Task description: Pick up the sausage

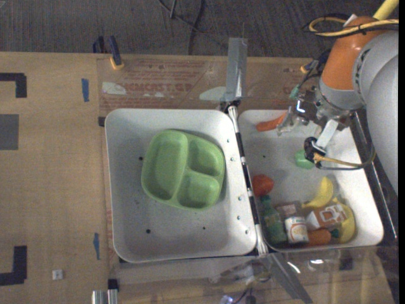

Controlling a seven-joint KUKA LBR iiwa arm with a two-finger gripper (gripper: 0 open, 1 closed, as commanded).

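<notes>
Two orange-red elongated pieces could be the sausage, and I cannot tell which is. One point(269, 123) lies at the back left of the right bin point(278, 170). The other point(319, 236) lies in the heap at that bin's front right. My gripper point(307, 129) hangs over the back of the right bin, open, with only bin floor between its spread fingers. Its left fingertip point(286, 123) is right beside the back orange-red piece. A small green piece point(303, 159) lies just in front of the gripper.
A red tomato point(262, 183), a banana point(323, 192), a green bottle point(272, 217) and several small cartons fill the right bin's front. A green divided plate point(183, 168) sits in the left bin point(126, 220). A yellow cable point(338, 163) trails from the wrist.
</notes>
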